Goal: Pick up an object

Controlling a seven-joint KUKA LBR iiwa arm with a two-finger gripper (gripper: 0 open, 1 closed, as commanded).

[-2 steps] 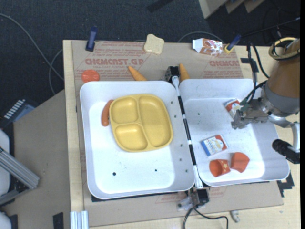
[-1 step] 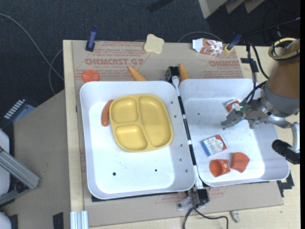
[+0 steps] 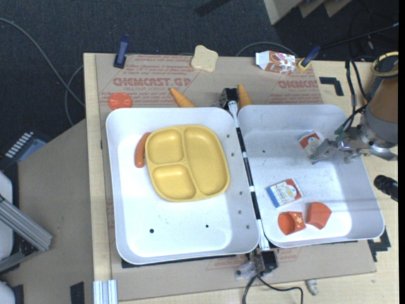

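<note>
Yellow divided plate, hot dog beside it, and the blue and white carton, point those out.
Yellow divided plate (image 3: 188, 162): camera view, centre ridge.
Hot dog (image 3: 140, 149): camera view, middle of sausage.
Blue and white carton (image 3: 283, 192): camera view, top face.

Yellow divided plate (image 3: 188, 162) in left bin (image 3: 126, 189), pincer (image 3: 324, 151) beside small carton (image 3: 309, 140) in right bin (image 3: 354, 189)

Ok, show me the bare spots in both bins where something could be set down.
Left bin: a wide bare strip along the near edge, below the yellow divided plate. The far half is crowded by the plate and the hot dog beside it.

Right bin: bare floor at its far-left, up from the small carton. Two red pieces crowd the near edge; the tool crowds the far right.
</note>
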